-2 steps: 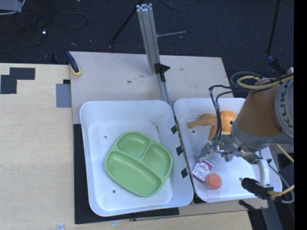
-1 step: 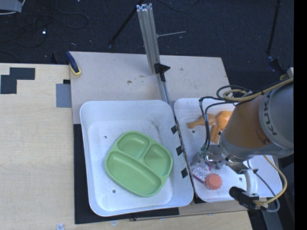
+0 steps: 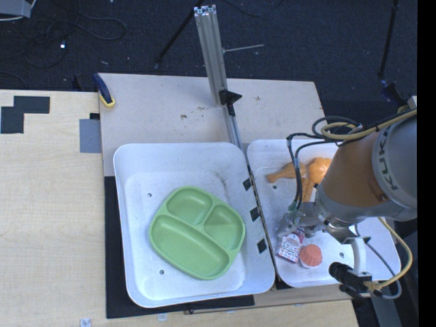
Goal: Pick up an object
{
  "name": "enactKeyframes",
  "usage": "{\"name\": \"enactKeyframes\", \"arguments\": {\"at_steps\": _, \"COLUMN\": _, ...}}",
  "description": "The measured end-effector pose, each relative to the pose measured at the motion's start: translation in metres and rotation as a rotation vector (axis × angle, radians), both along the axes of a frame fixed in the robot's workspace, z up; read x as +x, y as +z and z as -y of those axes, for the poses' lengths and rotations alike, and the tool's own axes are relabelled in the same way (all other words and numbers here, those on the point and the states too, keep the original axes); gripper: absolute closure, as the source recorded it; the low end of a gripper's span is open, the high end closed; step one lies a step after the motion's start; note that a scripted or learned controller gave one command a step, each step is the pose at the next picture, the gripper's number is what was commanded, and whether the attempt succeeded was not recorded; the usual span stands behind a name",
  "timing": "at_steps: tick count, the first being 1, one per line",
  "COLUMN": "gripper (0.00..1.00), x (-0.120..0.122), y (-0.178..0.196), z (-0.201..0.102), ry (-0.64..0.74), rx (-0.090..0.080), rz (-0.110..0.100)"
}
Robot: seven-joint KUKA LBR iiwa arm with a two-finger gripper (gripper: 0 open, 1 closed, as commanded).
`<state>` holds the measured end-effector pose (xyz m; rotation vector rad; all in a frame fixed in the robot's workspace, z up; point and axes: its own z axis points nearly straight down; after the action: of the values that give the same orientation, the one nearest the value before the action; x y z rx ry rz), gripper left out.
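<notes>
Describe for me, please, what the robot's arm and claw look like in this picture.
The arm is thick and rounded, grey with a broad orange band above the wrist and dark lettering on the grey shell. Black and yellowish cables loop around it. The claw is a small metallic-grey assembly with dark parts at the wrist's end.

Small red-white packet (image 3: 289,248), right bin
</notes>
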<state>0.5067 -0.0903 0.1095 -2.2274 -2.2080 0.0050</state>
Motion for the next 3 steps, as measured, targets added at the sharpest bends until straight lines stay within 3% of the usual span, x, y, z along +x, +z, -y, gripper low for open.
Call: {"name": "enactKeyframes", "arguments": {"at_steps": 3, "gripper": 1.0, "x": 0.011, "y": 0.142, "z": 0.012, "ry": 0.01, "rx": -0.002, "rz": 0.009}}
